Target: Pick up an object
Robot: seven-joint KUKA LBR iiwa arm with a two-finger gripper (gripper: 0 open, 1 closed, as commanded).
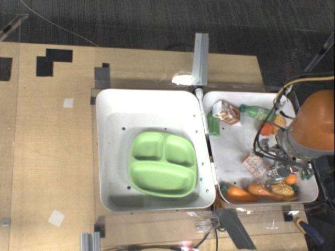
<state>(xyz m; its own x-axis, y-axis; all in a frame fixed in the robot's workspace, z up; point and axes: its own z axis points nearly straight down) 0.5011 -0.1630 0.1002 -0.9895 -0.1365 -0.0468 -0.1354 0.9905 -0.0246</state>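
So the grey arm with the orange band [314, 122] comes in from the right and hangs over the right-hand shallow white bin [230, 156], with its two-finger gripper [277, 167] down near that bin's front right corner. Cables and the wrist cover the tip, so whether the pincer is wide or narrow can't be told, and nothing can be seen pinched in it.

Most of the clutter sits in that right bin. Along its front edge lies an orange carrot-shaped toy [238, 193], long axis running roughly parallel to the front rim, fat end toward the front left corner. Just beside it, more to the right, is a brownish bread-like piece [272, 191] lying along the same line. A small patterned flat packet [253, 164] sits closer to the middle, right next to the gripper. At the back edge there's a green plastic bottle [255, 111] lying on its side, long axis along the back rim, and a brown and white snack packet [228, 113] near the back left corner. A green block [213, 124] stands against the left wall.

The left white bin [112, 119] holds a light green divided plastic tray [163, 163], sitting flat near its middle, the two small compartments toward the back.
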